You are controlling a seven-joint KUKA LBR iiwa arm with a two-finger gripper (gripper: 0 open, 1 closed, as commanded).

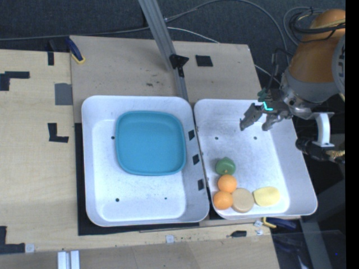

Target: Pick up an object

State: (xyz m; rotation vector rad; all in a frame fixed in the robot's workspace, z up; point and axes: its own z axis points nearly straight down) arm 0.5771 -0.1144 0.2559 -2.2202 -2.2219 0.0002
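Note:
Along the near side of the right bin [291,167] lie several small objects: a green piece [225,165], two orange balls [227,183] [222,200], a tan round piece [242,200] and a yellow piece [266,195]. My gripper [257,121] hovers over the far part of the right bin, well above and behind those objects. Its two dark fingers are spread apart with nothing between them.
A blue square plate [150,142] lies in the left bin [98,195]. A grey metal pole [162,32] slants down to the divide between the bins. Cables run across the dark floor at the back right.

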